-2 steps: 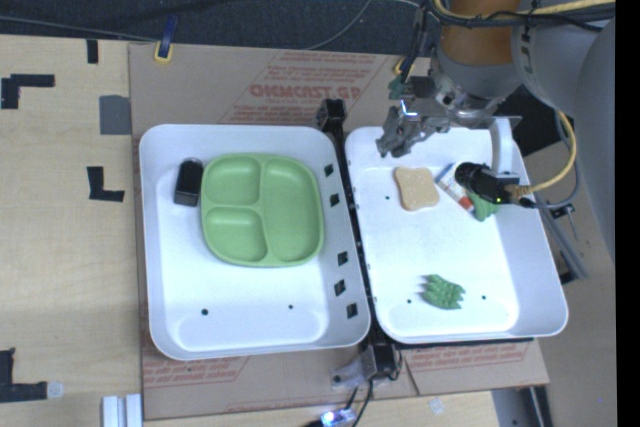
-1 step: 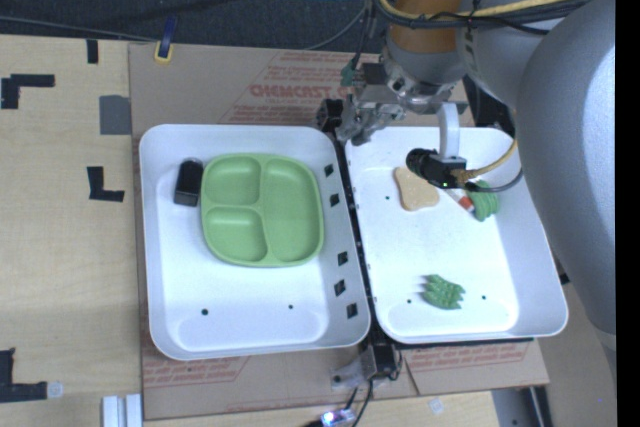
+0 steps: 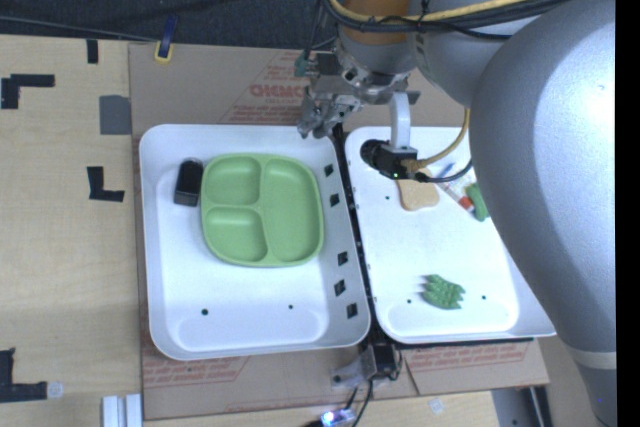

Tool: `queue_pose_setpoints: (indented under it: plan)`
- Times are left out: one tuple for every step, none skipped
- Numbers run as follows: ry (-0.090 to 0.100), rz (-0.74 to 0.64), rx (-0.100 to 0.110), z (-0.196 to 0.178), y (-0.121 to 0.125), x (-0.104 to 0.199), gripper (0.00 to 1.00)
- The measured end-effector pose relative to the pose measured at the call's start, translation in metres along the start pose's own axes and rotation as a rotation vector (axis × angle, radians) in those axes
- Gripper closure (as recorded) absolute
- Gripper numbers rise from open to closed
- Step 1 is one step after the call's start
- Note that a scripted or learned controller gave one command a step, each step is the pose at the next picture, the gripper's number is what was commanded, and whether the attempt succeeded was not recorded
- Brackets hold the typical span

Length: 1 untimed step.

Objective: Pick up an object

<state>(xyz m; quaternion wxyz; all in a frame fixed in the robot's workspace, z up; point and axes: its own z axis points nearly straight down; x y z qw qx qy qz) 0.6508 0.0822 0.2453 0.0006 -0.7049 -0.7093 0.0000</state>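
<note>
Leafy green toy (image 3: 441, 292) lies near the right bin's (image 3: 500, 315) front edge; farther back, a tan piece (image 3: 419, 196) sits mid-bin. Gripper (image 3: 322, 122) hangs over the far end of the divider (whether it grips anything cannot be told), objects lying forward-right.

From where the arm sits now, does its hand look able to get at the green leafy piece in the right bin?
Probably yes. The green leafy piece lies alone on the right bin floor, nothing over or beside it. The hand hangs at the bins' far edge, so it must travel toward the near side.
</note>
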Motion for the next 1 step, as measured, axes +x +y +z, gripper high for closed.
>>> queue_pose_setpoints:
  plan:
    - [-0.002,0.004,0.001,-0.0002,-0.0003,-0.0033,0.0]
